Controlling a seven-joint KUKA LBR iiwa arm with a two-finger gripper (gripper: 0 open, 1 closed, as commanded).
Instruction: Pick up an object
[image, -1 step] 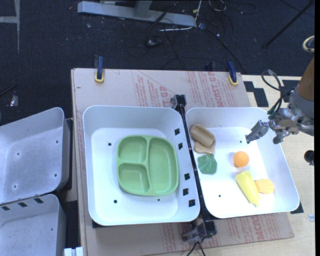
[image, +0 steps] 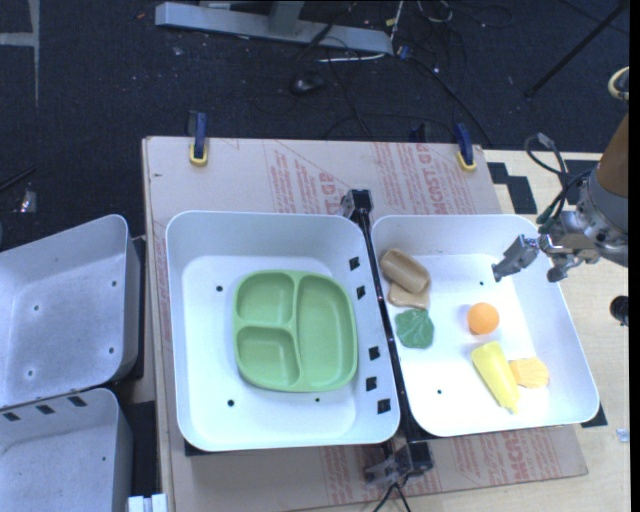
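A dark speckled floor (image: 90, 90) strewn with black cables (image: 440, 70) surrounds the cardboard-topped bench (image: 290, 175), evenly lit.

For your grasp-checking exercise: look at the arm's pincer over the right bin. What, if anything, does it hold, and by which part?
Nothing is held: the pincer hangs above the shallow white right bin, apart from the small orange ball.

Bare floor lies between the orange ball (image: 483, 318) and bread (image: 405, 277) in the right bin (image: 560, 310).

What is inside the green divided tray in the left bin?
The green three-compartment plastic tray shows only bare green floor in all compartments. It lies flat on the left white bin, so the bin floor beneath it is covered.
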